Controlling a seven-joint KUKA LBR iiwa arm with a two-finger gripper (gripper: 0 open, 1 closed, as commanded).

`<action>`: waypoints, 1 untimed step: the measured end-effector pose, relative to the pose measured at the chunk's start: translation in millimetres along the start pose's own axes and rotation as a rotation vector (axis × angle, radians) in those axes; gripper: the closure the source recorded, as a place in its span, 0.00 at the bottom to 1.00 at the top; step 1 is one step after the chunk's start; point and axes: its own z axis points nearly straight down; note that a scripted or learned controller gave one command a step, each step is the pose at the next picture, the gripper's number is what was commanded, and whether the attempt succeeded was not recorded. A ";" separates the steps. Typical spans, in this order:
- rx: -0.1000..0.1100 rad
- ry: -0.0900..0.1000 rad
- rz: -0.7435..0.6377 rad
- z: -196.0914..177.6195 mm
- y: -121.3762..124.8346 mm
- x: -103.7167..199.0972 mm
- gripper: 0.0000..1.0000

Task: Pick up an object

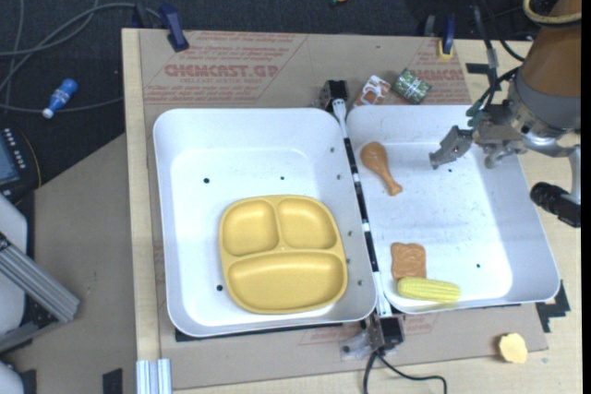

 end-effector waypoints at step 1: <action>0.005 0.002 -0.004 77.2 24.3 39.6 0.00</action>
